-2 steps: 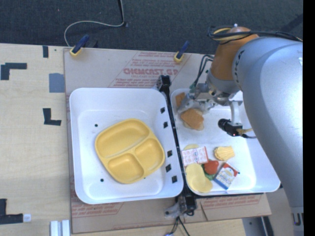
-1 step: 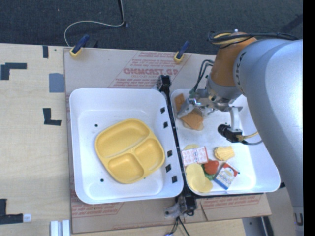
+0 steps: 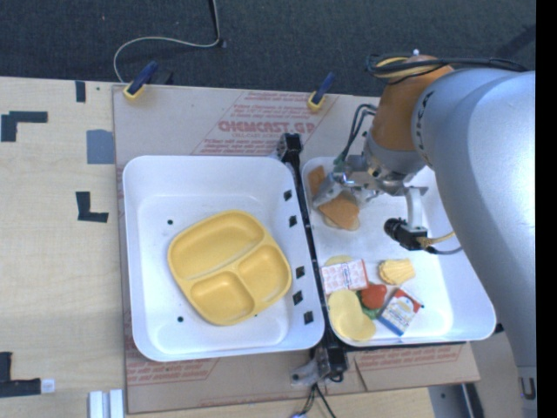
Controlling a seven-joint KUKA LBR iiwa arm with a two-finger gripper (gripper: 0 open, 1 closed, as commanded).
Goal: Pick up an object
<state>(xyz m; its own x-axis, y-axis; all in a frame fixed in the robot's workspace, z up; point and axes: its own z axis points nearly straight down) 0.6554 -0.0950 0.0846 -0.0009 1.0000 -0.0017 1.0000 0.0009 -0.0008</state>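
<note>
While the gripper (image 3: pixel 346 184) sits low by the bread (image 3: pixel 339 212) at upper right, I cannot tell its grip.

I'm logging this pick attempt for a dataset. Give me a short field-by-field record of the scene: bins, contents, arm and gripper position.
left bin: holds a yellow divided plate
right bin: holds a brown bread-like piece, a red-and-white packet, a yellow chip-like piece, a pale yellow round piece, a small red item and a blue-edged packet
arm: reaches in from the right, over the right bin
gripper: low at the far end of the right bin, just above the brown piece
grasp: cannot tell
</note>
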